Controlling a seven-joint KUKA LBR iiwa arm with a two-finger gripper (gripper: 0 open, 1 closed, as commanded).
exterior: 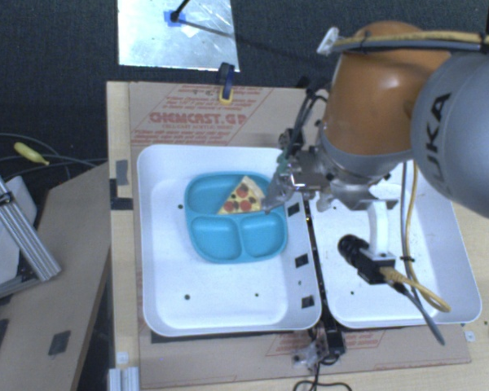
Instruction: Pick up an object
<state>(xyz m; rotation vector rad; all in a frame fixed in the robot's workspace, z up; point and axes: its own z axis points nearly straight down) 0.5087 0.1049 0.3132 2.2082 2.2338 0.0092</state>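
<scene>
The arm (407,80) is the biggest thing, grey with a broad orange band, and takes up the upper right of the frame, bending down toward the centre. Under everything lies a brown cardboard sheet (196,112) with red lettering along its upper part. On it two white bins sit side by side, touching at the middle: the left bin (220,300) at centre-left and the right bin (448,243) at centre-right, partly covered by the arm. A shiny sheet (175,23) lies on the dark floor at top, left of centre. In the upper half of the left bin sits a blue plate (228,239) with three compartments, one wide one above and two smaller ones below. The gripper (279,192) hangs over the plate's upper right rim, close to the seam between the bins; whether it is wide or narrow cannot be told, and nothing is seen held in it. The pizza slice (241,195), yellow with red spots, lies in the plate's upper compartment toward its right end, just left of the gripper. A small blue and yellow clip (226,84) stands at the cardboard's top edge.
</scene>
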